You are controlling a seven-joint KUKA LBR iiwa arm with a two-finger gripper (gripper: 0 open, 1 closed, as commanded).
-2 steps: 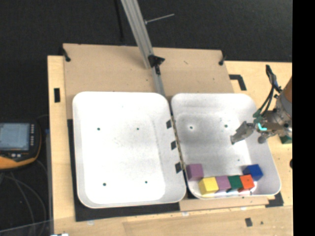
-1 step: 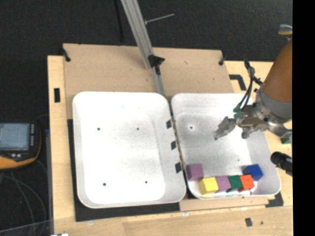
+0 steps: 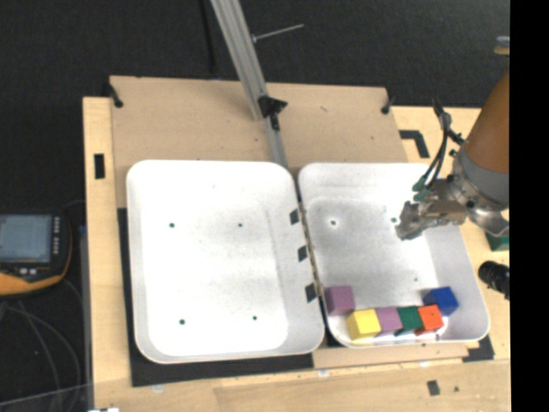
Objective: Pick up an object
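Six small blocks, all in the right bin (image 3: 446,256), bunched along its near wall. Purple block (image 3: 340,298) sits leftmost, slightly back from the rest. Yellow block (image 3: 364,324) just in front and right of it. Then in a row rightward: pale purple block (image 3: 389,318), green block (image 3: 410,318), orange block (image 3: 430,318), touching or nearly so. Blue block (image 3: 442,298) just behind the orange one.
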